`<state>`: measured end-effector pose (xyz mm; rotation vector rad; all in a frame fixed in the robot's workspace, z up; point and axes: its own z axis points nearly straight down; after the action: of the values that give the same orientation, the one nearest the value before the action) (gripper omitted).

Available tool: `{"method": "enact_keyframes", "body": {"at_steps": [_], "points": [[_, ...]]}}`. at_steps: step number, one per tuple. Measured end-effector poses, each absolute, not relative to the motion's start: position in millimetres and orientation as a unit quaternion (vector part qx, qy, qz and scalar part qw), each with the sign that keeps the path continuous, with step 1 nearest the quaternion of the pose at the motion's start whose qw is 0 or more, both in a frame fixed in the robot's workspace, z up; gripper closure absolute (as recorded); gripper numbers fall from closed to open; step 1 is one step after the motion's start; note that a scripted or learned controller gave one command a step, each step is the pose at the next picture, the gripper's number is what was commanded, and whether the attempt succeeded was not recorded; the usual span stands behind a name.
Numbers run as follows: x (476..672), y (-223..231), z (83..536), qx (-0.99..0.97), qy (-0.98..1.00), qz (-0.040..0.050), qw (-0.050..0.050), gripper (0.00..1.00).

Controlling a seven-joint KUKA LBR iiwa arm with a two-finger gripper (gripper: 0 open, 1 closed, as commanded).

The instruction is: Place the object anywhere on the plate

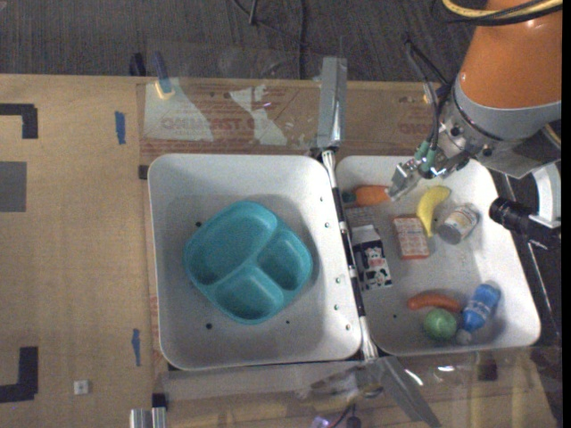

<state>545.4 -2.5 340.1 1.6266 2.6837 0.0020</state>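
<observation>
Gripper (403,178) hangs over right bin (508,328), fingers slightly apart, nothing between them; tips near orange piece (372,194) and banana (433,207) (just beside can (458,224)). Red-white packet (411,236), carrot (433,301), green ball (439,325), blue bottle (479,307) lie nearby. Teal plate (249,261) sits in left bin (178,185), divider between

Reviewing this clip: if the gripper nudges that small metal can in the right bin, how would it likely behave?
The can seems to lie on its side, so a nudge would probably roll it. Its smooth metal wall looks slippery for fingers. The banana lies close beside it, so a roll that way would likely stop there.
</observation>
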Motion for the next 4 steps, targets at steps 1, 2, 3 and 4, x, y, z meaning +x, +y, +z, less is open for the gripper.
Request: {"method": "enact_keyframes", "body": {"at_steps": [1, 2, 3, 4], "points": [[519.9, 42, 349, 0.511, 0.859, -0.0001, 0.000, 1.00], [479.0, 44, 184, 0.552, 0.834, -0.0002, 0.000, 1.00], [486.3, 67, 184, 0.540, 0.842, 0.0005, 0.001, 1.00], [490.2, -31, 184, 0.543, 0.840, 0.0002, 0.001, 1.00]]}}
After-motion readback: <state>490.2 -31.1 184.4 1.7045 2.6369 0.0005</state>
